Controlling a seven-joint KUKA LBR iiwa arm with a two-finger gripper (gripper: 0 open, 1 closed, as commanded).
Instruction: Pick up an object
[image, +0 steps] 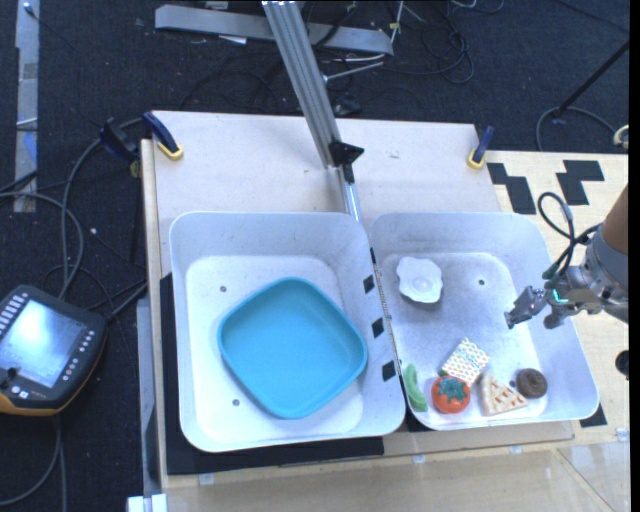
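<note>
My gripper (536, 310) hangs over the right side of the right bin (455, 235), its two fingers apart with nothing between them. Below it, along the bin's front edge, lie several small toys: a brown donut (531, 382), a waffle-like wedge (500, 397), a checkered cracker (465, 357), a red tomato (451, 393) and a green pod (412, 385). A white flower-shaped piece (420, 280) rests in the middle of that bin, to the left of the gripper.
The left bin (200, 240) holds a large blue square plate (291, 346). A slanted metal pole (312, 85) rises from between the bins. A teach pendant (40, 345) lies on the floor at far left, with cables around it.
</note>
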